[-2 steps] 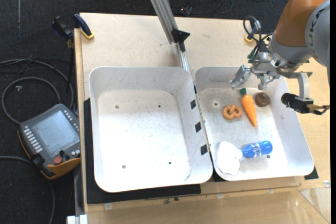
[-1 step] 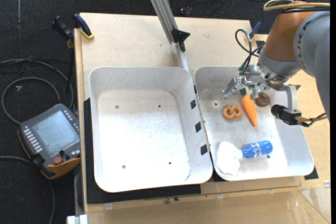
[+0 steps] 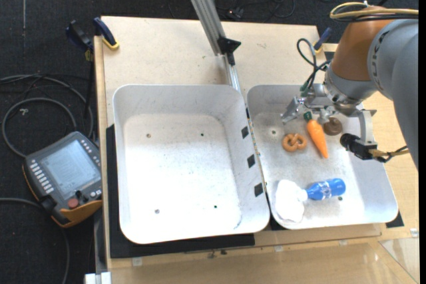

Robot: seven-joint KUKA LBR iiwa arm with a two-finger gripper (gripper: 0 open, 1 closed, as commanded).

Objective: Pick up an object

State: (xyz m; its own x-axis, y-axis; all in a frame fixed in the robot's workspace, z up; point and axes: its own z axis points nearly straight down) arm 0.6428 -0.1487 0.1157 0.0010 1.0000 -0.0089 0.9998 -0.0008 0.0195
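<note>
Your pincer (image 3: 307, 110) hangs low over the far part of the right bin (image 3: 373, 206), metal fingers spread a little, and you cannot tell whether anything sits between them. Left of it, across the divider, you see the left bin (image 3: 133, 110), both bins resting on the desk (image 3: 166, 50). Nearer you than the pincer, by the right bin's front wall, lies a blue bottle (image 3: 326, 189) touching a white crumpled cloth (image 3: 290, 201). An orange carrot (image 3: 317, 136) lies just under the pincer, its top end at the fingertips, tilted toward the front. Just left of the carrot sits a small brown pretzel (image 3: 293, 142).
</note>
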